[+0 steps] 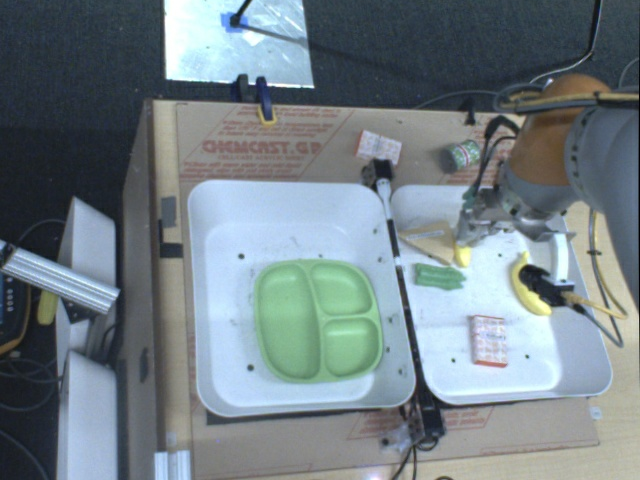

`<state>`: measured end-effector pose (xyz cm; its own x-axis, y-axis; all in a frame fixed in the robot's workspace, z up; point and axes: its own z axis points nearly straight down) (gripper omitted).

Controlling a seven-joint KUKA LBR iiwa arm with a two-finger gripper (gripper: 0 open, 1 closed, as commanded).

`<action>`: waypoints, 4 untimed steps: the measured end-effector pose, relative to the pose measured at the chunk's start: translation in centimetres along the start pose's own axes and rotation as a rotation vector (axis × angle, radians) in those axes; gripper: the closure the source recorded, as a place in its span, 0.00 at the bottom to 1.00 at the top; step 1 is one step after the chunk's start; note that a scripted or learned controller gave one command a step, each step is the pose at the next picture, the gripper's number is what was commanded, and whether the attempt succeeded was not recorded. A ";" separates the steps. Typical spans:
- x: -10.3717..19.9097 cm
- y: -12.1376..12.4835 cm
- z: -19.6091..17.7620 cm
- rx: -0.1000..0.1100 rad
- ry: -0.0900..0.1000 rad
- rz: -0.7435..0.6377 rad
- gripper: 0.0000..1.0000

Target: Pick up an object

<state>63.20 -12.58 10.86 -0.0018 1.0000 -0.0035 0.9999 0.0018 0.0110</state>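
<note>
Likeliest target: small yellow piece (461, 257), in the upper-left part of the right bin (590, 368), close to the divider between the bins. Tool (469, 234) was down inside that bin, right over the piece. Touching or just clear, couldn't tell. Couldn't tell whether the tool was open or closed either, since the wrist hid the tip. Nothing visibly gripped, so I'd judge the pick as not yet made.

Other candidates in the same bin:
- green block (440, 276), lying flat just beside the yellow piece, toward the front-left in the view
- pale stick (422, 233), near the tool, pointing at the left wall
- banana-shaped yellow thing (522, 280), to the right, partly covered by robot hardware
- red-and-white box (488, 340), well apart, toward the front

Loose scatter, nothing stacked. It reads as a random-pick setup, so any of them would probably count. Crowding around the tool meant a risk of nudging the green block or the stick.

Left bin (215, 268) held a green divided plate (318, 318), flat and roughly centred, well apart from the arm.

Both bins sat on a cardboard sheet (270, 148) with red print, covering the desk. Behind the bins on it: a small paper tag (378, 146) and a small tin (462, 154). Blue clamp (263, 98) at the back edge. Beyond that, dark carpet floor (80, 48) with a shiny metal sheet (235, 28) on it. Aluminium rail (60, 276) off the left side.
</note>
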 end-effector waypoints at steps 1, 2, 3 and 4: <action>0.0 -0.1 0.1 0.002 0.001 0.000 0.00; 0.0 0.1 -1.0 -0.002 0.000 -0.001 1.00; 0.0 0.1 -1.0 -0.001 0.000 -0.001 0.00; 0.0 0.2 -2.1 -0.005 0.000 -0.002 1.00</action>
<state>63.34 -12.59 12.97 -0.0034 1.0000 -0.0037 0.9999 0.0034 0.0155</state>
